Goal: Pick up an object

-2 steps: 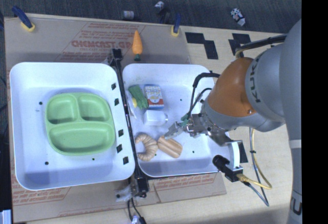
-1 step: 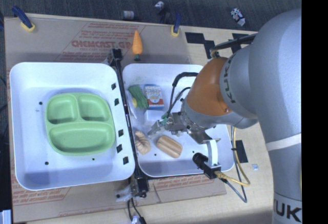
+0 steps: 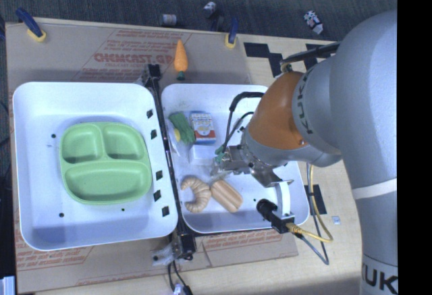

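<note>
In the right bin (image 3: pixel 202 223) lie a tan croissant (image 3: pixel 195 193), a tan bread roll (image 3: pixel 227 196), a small carton with a blue and red label (image 3: pixel 202 126) and a green vegetable (image 3: pixel 181 127). My gripper (image 3: pixel 225 164) hangs low over the middle of that bin, just above the bread roll and right of the carton. The orange wrist band and grey arm cover the bin's right half. No object is visible in the gripper's grasp.
The left bin (image 3: pixel 34 152) holds a green sectioned plate (image 3: pixel 104 162). An orange carrot toy (image 3: pixel 180 56) rests on the cardboard behind the bins. Blue clamps (image 3: pixel 30 23) sit at the bench's far edge. A black divider strip (image 3: pixel 160 145) runs between the bins.
</note>
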Controlling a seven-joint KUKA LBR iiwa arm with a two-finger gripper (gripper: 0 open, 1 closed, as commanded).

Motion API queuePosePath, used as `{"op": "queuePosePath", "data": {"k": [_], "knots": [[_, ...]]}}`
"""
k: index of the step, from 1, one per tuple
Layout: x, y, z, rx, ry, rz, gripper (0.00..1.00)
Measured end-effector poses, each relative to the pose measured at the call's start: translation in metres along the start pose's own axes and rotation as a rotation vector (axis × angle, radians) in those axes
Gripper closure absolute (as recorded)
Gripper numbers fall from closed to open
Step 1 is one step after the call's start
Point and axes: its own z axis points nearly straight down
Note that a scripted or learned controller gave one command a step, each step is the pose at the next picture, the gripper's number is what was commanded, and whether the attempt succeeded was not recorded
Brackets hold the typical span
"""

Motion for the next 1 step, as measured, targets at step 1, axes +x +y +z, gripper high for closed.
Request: {"op": "queuePosePath", "data": {"k": [1], "knots": [[-0.0196, -0.0326, -0.0963, -0.005, -0.001, 0.007, 1.00]]}}
